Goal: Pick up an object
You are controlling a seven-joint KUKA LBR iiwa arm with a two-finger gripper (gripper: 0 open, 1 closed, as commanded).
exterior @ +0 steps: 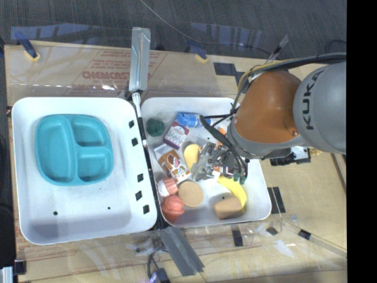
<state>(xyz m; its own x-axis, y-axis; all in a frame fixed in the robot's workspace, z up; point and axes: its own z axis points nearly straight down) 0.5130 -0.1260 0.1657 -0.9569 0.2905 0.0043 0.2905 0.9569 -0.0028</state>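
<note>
Camera view | your gripper [203, 165] hangs low in the right bin [259, 208] beside the yellow lemon [191, 154], likely positioning to grab | finger state: cannot tell

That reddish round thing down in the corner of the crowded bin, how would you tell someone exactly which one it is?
Start at the right-hand white bin, the one packed with toy food. Go to its near-left corner, close to the divider between the two bins. The reddish ball lies there, below a small pink item and left of a flat tan disc; it is the only plain red, round piece.
</note>
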